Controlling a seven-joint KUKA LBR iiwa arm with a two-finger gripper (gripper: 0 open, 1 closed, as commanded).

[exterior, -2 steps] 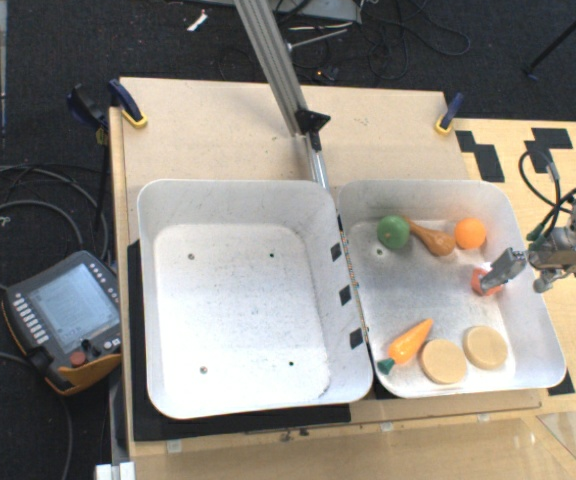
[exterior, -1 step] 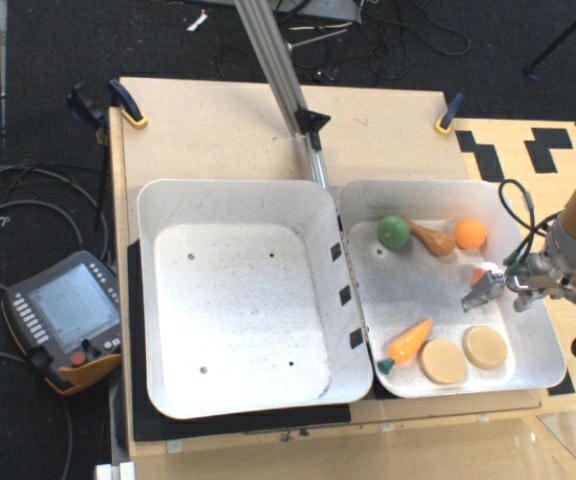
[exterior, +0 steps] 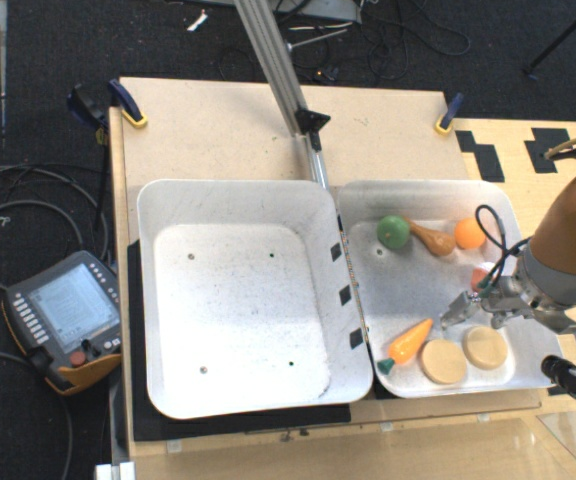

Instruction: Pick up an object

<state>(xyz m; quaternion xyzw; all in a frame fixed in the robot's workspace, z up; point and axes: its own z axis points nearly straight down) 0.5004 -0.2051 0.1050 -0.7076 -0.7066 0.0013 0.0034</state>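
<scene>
Camera view, bench with two shallow white bins side by side. Landmark taken: the right bin (exterior: 368,268), holding every loose item recorded. Green ball (exterior: 394,232) lay in that bin's far part, toward its left wall. Brown cone-shaped piece (exterior: 432,238) lay just beside the ball on its right, its narrow end pointing at the ball. Orange ball (exterior: 469,234) sat at the cone's wide end, touching it or nearly so. Toy carrot (exterior: 409,340), orange with a small green tip, lay tilted in the bin's near part, toward the left wall. Two pale round discs stood near the bin's near edge: one disc (exterior: 444,361) just right of the carrot, the second disc (exterior: 486,348) touching or almost touching the first on its right. A small red item (exterior: 480,277) showed close to the wrist, too hidden to name. The arm (exterior: 568,253) entered over the bin's right wall, orange band above grey wrist. The gripper (exterior: 465,309) hung low over the bin's middle, between the carrot and the second disc, just above the discs; whether its pincer was released or clenched could not be told from this angle, and nothing was seen between it. Left bin (exterior: 158,268) adjoined the right bin's left wall.
</scene>
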